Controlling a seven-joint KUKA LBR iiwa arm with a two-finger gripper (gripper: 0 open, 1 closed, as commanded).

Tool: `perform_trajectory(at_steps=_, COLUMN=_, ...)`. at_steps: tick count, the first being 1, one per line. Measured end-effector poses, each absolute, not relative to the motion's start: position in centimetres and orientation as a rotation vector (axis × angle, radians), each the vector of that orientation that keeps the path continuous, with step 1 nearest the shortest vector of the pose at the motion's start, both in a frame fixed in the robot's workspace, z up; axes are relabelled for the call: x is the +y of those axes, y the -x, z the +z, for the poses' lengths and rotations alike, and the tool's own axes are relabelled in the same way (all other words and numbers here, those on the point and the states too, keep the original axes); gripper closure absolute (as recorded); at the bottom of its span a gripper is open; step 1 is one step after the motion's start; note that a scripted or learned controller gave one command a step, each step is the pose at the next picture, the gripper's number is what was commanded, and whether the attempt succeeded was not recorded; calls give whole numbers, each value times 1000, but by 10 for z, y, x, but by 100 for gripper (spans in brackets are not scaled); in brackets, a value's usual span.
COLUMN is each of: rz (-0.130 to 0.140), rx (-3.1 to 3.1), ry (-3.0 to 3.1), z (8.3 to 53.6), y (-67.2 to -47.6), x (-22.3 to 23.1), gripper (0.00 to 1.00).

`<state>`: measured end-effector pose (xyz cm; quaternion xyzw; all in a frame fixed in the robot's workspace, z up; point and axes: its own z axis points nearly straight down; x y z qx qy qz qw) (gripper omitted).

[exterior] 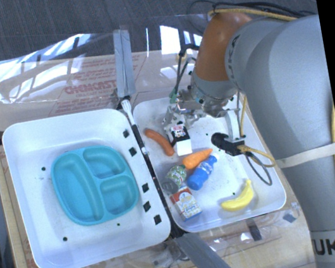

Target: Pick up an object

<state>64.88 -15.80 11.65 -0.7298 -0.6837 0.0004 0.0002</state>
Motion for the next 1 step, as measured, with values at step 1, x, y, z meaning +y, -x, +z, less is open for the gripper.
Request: perform_trajectory(at_steps=1, rz=1, rx=-2029, ry=2398, z=217, y=-657, x=-118, gripper=100)
